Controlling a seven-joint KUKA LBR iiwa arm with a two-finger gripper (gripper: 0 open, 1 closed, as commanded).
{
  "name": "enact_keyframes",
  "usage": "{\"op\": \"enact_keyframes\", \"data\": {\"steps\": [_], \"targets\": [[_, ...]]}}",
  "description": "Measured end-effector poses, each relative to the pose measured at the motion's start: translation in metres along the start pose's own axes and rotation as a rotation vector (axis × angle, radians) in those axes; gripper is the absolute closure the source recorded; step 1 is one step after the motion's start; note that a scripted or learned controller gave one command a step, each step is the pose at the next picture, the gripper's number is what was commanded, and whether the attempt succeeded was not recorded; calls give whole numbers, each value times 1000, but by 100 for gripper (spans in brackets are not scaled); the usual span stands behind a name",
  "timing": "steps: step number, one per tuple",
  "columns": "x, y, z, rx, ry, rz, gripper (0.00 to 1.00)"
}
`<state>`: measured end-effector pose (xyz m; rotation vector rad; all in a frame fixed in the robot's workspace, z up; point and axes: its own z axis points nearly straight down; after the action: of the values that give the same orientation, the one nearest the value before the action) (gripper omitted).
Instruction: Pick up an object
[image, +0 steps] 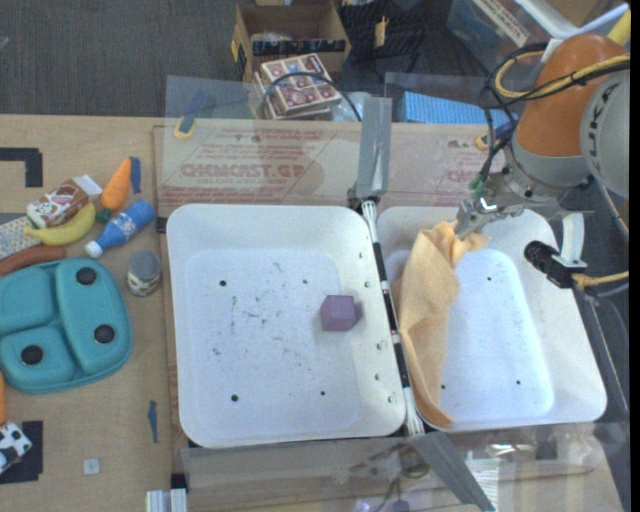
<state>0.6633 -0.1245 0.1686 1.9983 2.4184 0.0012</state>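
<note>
Yellow cloth (430, 310) along rt bin's (560, 400) left wall — top corner pinched by end effector (472, 226).

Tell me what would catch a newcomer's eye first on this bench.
The yellow cloth draped along the left side of the right bin stands out most, its upper corner raised at the tool near that bin's far edge. Next comes the small purple block lying alone in the left bin. Off to the left, a teal tray and toy foods crowd the wooden bench.
</note>
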Motion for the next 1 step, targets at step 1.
{"op": "enact_keyframes", "data": {"steps": [1], "targets": [[0, 0, 0, 0, 0, 0, 0]]}}
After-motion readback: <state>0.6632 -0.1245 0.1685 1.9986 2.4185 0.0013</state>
